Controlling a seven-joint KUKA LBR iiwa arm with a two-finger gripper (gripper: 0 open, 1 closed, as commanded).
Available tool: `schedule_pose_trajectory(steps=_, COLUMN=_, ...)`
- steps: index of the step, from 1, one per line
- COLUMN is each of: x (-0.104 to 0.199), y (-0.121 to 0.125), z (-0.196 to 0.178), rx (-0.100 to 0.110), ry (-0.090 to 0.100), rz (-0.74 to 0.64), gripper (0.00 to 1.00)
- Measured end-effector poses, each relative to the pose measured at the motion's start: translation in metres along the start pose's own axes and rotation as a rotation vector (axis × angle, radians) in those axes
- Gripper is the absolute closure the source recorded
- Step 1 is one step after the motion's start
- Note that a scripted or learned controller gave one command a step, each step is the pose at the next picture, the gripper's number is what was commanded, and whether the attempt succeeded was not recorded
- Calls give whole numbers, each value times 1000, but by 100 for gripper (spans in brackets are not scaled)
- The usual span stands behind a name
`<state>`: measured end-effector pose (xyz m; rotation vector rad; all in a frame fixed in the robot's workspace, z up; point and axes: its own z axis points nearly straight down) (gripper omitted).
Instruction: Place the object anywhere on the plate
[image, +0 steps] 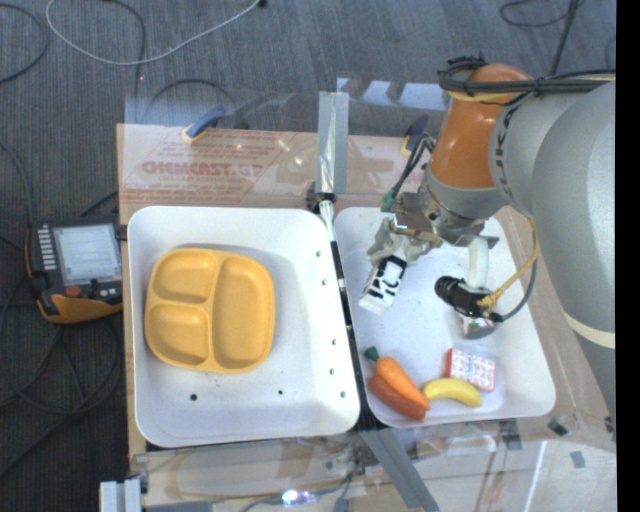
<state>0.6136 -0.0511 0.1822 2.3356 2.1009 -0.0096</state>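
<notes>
— Starting point?
— Grey metal gripper (400, 243), hanging below the orange band of the big grey arm (570, 200), over the far left part of the right-hand shallow white bin (525, 385). Spread or closed: impossible to tell from this angle.

— Closest to it?
— Small white box with a black printed label (383, 283), just under the gripper's tip on the viewer's side. Tilted, close to the bin's left wall. Gripped, touched or merely beneath: cannot tell either.

— Further out, same bin?
— Toward the viewer and to the view's right of the gripper, a small pink-and-white checked block (471, 368). Just past that, by the front rim, a yellow plastic banana (452, 392). Just beside the banana's left end, almost straight toward the viewer from the gripper, an orange plastic carrot with a green stub (398, 388), lying at a slant. All three apart from the gripper.

— And the target?
— Well apart from the gripper, across the divider to the view's left: a yellow plastic plate with three compartments (210, 308), flat in the middle of the left-hand shallow white bin (300, 240). Labelled box in the other bin, not on the plate.

— Farther than that?
— Behind the left bin, a pale wooden board with red lettering (200, 170). Farthest from the gripper, on the dark carpet at the view's left edge, a handheld pendant with a grey screen (75, 255).
</notes>
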Motion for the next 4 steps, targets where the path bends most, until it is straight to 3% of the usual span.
schedule_pose_trajectory(steps=1, x=84, y=-5, z=-2, rx=-3, ry=4, rz=156, gripper=100)
schedule_pose_trajectory(steps=2, x=144, y=-13, z=-2, rx=1, ry=0, rz=93, gripper=100)
schedule_pose_trajectory(steps=3, x=222, y=-26, z=9, rx=3, ry=1, rz=133, gripper=100)
schedule_pose_trajectory(steps=4, x=222, y=-25, z=9, rx=1, ry=0, rz=134, gripper=0)
